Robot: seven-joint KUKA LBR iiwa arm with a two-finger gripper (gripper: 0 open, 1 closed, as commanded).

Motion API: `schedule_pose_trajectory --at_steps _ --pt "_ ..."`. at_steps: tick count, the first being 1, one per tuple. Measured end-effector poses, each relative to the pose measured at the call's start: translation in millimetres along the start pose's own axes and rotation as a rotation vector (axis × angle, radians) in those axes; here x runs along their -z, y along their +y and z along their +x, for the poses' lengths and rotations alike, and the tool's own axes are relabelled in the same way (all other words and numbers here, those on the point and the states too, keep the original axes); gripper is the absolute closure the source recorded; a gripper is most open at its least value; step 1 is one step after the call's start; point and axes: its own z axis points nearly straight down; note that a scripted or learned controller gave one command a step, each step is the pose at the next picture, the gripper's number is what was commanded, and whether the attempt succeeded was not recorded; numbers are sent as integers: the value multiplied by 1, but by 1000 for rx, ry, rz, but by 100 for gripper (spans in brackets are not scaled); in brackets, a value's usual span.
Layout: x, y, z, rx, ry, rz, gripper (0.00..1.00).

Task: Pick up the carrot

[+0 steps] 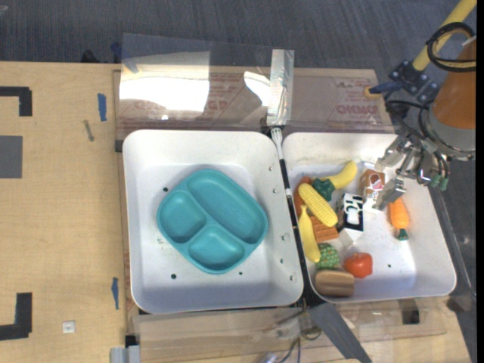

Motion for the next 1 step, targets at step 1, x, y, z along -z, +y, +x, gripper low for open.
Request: schedule_pose_trajectory --at_steps 1 --pt "-71 -46 26 44 -8 -2 0"
